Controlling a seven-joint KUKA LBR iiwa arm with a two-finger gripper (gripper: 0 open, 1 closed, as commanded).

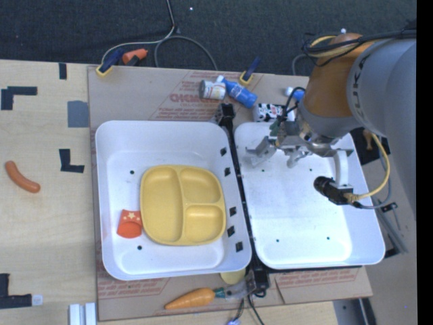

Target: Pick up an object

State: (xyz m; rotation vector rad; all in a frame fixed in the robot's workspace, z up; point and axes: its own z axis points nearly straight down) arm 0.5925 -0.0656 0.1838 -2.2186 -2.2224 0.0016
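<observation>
Objects, a yellow plate [183, 204] and orange cup [130, 225], are sitting lower left; the gripper [277, 153] is hovering upper right, fingers seemingly spread, pinching nothing.

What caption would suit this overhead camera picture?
Grey arm's gripper hovers over the right bin; a yellow divided plate and orange cup sit in the left bin.

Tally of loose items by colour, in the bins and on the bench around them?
Orange: 4 - cup, carrot, sausage, clamp
Yellow: 1 - divided plate
Blue: 1 - bottle
White: 1 - small bottle
Total: 7
</observation>
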